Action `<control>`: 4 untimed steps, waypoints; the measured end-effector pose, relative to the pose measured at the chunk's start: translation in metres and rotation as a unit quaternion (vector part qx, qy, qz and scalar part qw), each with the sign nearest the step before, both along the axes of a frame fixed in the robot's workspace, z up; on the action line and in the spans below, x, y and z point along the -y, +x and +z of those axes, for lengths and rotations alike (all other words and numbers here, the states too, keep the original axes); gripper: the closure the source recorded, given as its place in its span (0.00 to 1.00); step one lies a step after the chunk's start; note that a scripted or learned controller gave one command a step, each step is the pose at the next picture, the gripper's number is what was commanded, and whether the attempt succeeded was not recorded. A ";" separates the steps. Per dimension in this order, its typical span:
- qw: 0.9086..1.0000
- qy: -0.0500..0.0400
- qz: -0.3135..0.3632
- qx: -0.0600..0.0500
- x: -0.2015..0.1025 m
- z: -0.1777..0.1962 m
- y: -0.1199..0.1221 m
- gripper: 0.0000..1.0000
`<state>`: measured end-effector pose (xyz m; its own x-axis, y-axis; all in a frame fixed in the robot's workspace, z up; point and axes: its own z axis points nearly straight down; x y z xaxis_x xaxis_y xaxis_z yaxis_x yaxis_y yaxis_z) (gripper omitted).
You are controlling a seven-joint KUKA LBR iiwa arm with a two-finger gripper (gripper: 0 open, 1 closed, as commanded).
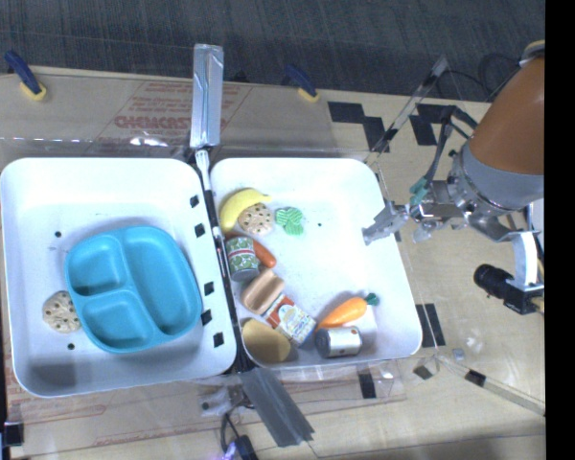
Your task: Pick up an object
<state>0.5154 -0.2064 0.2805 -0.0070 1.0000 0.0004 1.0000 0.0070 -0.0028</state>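
I read this as the approach step: nothing is picked yet, and my gripper [388,220] hangs over the right rim of the right bin [340,175], at about three o'clock of that bin. I can't tell whether the claw is wide or narrow from this slant; nothing sits between it that I can make out.

The candidates lie well to the left and below it. A carrot [346,310] lies toward five o'clock, with a small silver can [339,342] just below it. Along the bin's left wall I see a banana [238,205] at ten o'clock, a cookie [259,220] touching it, a green round piece [289,219] just beside that, a tin [240,256], a hot dog [263,291] and a juice carton [293,322]. The left bin [38,185] bears a blue tray [134,287] and another cookie [57,310].

My next move, I judge, calls for carrying the wrist inward toward eight o'clock, settling above one item that stands apart, the carrot being the easiest, then descending.

The arm [508,142] reaches in from three o'clock, wrist tilted down and leftward.
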 end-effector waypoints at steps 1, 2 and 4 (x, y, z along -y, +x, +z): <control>0.998 0.002 0.068 -0.004 -0.043 -0.103 0.062 0.00; 0.992 0.000 0.125 0.000 -0.079 -0.189 0.051 0.00; 0.996 -0.003 0.088 0.004 -0.088 -0.186 0.099 0.00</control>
<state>0.6141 -0.1182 0.0943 -0.1822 0.9832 -0.0063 0.9833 0.1822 0.0038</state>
